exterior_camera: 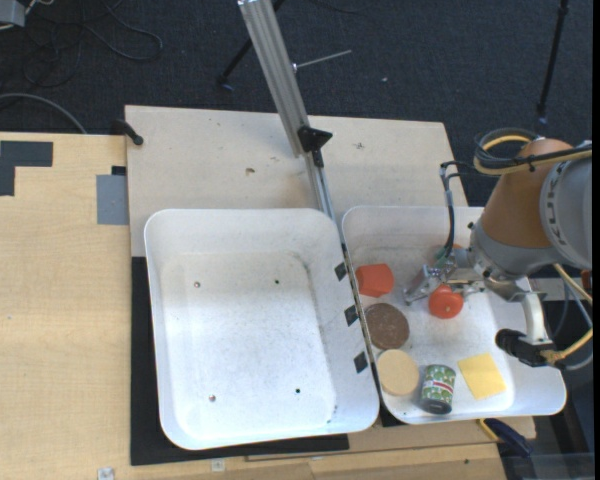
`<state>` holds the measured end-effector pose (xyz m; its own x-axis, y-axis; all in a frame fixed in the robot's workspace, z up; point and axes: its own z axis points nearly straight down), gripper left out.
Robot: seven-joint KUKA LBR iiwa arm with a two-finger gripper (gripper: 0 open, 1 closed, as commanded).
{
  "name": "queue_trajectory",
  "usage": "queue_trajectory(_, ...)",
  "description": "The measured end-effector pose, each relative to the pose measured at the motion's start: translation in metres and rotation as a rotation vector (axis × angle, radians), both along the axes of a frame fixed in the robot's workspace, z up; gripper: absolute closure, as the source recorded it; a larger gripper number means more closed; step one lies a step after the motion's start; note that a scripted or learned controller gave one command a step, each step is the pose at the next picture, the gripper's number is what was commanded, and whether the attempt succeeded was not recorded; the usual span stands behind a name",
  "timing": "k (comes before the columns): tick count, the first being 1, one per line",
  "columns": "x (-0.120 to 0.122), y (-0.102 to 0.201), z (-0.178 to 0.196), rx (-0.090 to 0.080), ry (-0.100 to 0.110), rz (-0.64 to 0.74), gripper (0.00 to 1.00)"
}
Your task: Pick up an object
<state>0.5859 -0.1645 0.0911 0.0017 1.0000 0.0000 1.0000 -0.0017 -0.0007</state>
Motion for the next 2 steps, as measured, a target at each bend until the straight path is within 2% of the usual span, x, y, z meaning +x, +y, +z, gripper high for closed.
queue_trajectory(1,-0.001,-0.001,0.01,0.001,0.002,-0.005,1.0)
queue_trajectory(2,-0.008,-0.002,0.07,0.0,-0.003,-0.007,1.0)
